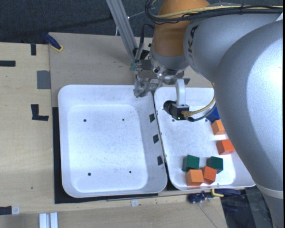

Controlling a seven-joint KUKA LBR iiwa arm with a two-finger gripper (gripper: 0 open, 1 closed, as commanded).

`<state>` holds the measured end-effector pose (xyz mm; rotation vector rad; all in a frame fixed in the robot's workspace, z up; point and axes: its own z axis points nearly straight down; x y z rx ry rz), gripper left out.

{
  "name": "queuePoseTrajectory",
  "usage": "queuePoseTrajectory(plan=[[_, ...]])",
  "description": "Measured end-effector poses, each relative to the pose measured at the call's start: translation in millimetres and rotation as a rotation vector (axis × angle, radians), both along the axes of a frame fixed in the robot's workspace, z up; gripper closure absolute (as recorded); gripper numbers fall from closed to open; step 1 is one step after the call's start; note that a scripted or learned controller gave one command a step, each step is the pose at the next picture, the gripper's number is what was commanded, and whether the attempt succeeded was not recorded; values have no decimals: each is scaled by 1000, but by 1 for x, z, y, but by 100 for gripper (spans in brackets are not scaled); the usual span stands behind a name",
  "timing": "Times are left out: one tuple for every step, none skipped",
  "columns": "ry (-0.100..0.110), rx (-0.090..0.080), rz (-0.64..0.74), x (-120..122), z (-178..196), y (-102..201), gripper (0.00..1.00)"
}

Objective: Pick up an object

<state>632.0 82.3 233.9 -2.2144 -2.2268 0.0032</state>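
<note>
White left bin (69, 99) rim lies beneath the gripper (141, 90).

two white bins (66, 99), four orange blocks (195, 176), two green blocks (191, 162)

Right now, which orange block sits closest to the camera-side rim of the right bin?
The orange block beside the two green blocks; its neighbor sits slightly farther back, the other two higher up.

bench (19, 141): tan, black marks | left bin (66, 127) | right bin (173, 141) beside it
</note>
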Motion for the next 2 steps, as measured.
queuePoseTrajectory(plan=[[-1,-1,-3,19,-12,19,100],[-1,-2,-4,19,-11,18,0]])
